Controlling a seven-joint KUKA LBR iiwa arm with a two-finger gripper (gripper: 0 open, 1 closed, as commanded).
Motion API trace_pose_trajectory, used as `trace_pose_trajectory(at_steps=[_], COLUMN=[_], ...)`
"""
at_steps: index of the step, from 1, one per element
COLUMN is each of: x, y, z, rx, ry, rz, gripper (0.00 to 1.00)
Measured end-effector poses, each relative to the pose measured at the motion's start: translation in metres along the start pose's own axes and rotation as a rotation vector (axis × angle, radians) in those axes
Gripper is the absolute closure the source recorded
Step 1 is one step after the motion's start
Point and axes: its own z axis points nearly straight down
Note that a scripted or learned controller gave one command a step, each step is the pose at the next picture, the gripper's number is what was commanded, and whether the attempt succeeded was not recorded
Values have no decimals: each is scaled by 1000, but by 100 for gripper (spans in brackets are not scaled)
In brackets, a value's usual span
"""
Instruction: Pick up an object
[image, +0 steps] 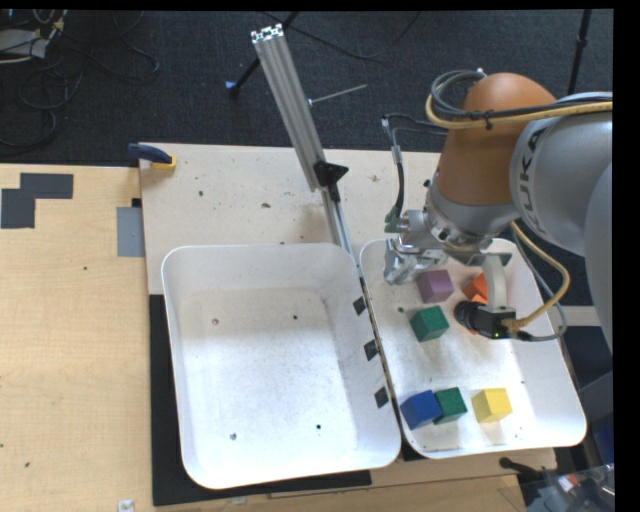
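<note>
My gripper (403, 266) hangs over the far left part of the right bin (540, 425), under the orange wrist. A purple block (435, 286) lies just to its right, close to the gripper tip. A green block (430, 323) sits a little nearer the camera. An orange block (474, 289) is partly hidden behind the arm's cabling. Along the near side of this bin stand a blue block (420, 409), a second green block (451, 402) and a yellow block (491, 404). I see nothing held in the gripper.
The left bin (200, 270) sits beside the right one, with black clips on the shared rim (368, 330). A slanted aluminium bar (300, 120) rises behind the bins. A black cable connector (482, 319) hangs low over the right bin.
</note>
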Motion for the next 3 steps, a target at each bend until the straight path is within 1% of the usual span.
trace_pose_trajectory(at_steps=[1,2,3], x=[46,89,87], y=[-10,-15,-14], z=[-9,-8,-8], rx=[1,3,2], ry=[0,-1,-2], rz=[0,0,5], gripper=[100,100,0])
